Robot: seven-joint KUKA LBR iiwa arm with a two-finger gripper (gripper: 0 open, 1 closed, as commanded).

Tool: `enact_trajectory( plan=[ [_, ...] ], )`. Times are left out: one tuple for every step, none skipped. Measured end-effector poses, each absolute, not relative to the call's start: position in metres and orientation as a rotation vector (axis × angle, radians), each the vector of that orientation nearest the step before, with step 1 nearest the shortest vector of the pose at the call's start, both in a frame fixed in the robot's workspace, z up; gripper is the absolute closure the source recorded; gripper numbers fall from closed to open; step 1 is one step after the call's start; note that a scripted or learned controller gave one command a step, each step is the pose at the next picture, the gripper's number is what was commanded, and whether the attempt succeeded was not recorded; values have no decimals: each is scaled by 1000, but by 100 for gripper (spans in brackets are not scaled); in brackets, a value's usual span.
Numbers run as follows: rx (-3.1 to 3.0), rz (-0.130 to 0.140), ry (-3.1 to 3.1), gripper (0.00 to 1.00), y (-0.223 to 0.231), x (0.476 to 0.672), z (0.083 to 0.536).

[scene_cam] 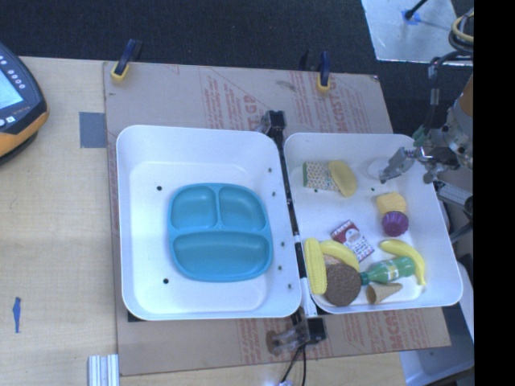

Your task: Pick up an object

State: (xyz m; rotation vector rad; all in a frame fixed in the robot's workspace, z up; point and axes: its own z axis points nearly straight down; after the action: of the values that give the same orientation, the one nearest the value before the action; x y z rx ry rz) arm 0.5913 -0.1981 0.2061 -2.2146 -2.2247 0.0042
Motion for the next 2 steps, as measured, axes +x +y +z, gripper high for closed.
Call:
enact_trajectory(
  plan=[
    [-2209, 14, -2216, 0, -212, 561, 85],
    [-2212, 7, -2227, 100, -213, 564, 103]
  ],
)
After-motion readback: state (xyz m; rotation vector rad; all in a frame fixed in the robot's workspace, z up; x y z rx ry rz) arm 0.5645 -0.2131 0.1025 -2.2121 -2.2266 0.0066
